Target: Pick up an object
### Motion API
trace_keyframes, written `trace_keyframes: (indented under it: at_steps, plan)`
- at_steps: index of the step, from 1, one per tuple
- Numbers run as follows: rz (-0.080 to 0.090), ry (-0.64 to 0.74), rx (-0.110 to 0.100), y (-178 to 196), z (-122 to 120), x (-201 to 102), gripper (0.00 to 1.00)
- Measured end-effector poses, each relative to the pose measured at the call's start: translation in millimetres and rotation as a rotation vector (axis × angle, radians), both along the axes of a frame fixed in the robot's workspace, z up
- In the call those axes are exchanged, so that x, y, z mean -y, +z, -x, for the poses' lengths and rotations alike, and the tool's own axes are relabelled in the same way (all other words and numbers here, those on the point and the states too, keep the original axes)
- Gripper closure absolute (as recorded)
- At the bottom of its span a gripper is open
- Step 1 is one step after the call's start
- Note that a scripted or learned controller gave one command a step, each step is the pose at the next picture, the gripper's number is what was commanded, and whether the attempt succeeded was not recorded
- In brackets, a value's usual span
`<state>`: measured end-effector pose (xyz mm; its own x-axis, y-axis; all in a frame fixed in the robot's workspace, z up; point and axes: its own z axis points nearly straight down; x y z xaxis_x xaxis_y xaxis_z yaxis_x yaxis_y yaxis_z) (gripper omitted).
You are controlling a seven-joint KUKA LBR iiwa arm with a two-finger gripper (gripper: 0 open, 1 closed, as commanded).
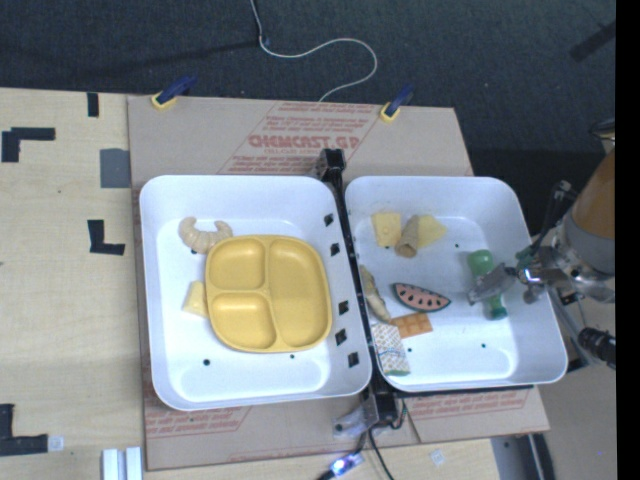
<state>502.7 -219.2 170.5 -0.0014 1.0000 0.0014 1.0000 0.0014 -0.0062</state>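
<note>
- A pale wooden bench (60, 268) carried a cardboard sheet (300, 138) with red print, and dark carpet (450, 28) lay behind it with a thin white cable (320, 53) looping over it.
- Two shallow white bins sat side by side on the cardboard, their inner edges touching.
- The left bin (160, 368) held three things: one yellow divided plate (268, 293) filling most of the middle, one curled tan piece (203, 232) at its upper left, and one yellow wedge (194, 298) tucked against its left edge. Open floor remained only along the rim.
- The right bin (500, 368) held roughly seven small items: two yellow blocks (387, 228) with a tan piece between them, a watermelon slice (420, 295), an orange cracker (412, 325), a printed packet (388, 348) and a green bottle (485, 280).
- The gripper (500, 286) reached over the right rim, low beside the green bottle; I could not tell whether its jaws were spread or closed.
</note>
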Motion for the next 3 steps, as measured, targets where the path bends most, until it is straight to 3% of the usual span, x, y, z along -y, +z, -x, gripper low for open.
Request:
trace_keyframes:
  at_steps: [2,3]
  plan:
    - [0.002,0.0,0.004,-88,7,-1,0.0]
    - [0.004,0.0,0.007,-75,6,-1,1.0]
